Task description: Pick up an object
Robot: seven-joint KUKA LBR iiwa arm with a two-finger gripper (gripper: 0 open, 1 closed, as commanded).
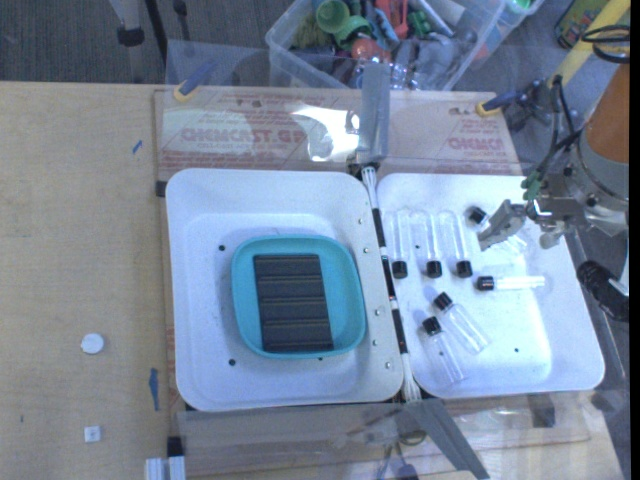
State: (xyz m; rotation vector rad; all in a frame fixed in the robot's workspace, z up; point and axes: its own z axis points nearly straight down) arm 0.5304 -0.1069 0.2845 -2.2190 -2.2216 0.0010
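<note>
Lying clear black-capped vials (432,240)

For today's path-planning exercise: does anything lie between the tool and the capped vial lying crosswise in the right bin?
Nothing visible does. The tool hangs over the right bin, and the crosswise vial lies just below it in the view, with bare white floor between. The three upright-lined vials sit off to the side.
</note>
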